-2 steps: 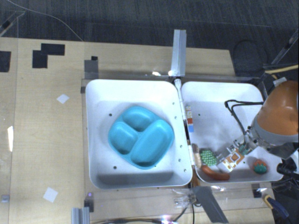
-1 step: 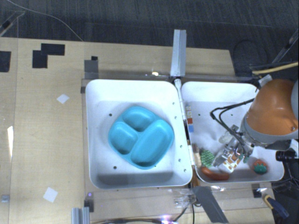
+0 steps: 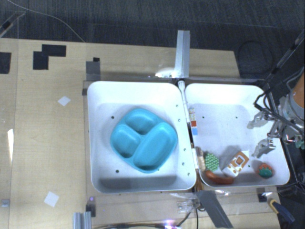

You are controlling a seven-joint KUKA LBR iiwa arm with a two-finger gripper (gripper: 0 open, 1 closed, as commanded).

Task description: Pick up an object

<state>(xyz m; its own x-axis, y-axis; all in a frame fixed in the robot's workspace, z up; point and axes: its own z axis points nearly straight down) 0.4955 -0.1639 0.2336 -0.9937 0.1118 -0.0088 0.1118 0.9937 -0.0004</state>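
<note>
I see the gripper [image 3: 261,136] over the right bin's [image 3: 224,101] right side, its two fingers [image 3: 255,121] spread apart with nothing between them. Along that bin's near wall lie a green piece [image 3: 212,162], a reddish sausage [image 3: 219,178], a white-and-orange card [image 3: 238,163] and an orange-and-green toy [image 3: 266,170], all below the gripper. The left bin [image 3: 102,106] holds a blue divided dish [image 3: 144,140]

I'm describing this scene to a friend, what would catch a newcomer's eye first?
The big blue divided dish in the left bin stands out most. Next, small colourful items cluster along the right bin's near edge, with the pincer hanging at that bin's right side.
</note>
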